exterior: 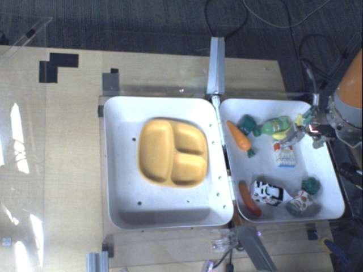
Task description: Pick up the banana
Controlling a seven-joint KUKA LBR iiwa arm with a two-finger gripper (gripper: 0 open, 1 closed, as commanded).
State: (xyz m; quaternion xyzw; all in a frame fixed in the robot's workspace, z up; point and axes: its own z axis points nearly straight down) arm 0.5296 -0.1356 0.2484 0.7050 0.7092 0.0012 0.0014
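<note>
The gripper [303, 130] hangs over the right bin [336, 200], beside the banana [279, 130] (yellow, half under a green toy [271, 125]); I cannot tell its state.

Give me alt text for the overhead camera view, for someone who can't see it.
The arm's tool hangs over the right bin's far right corner, beside a yellow-green banana among small toys including a carrot. The left bin holds a yellow divided tray.

1 fixed camera above bench [68, 152], angled down, both bins [113, 169] in frame
</note>
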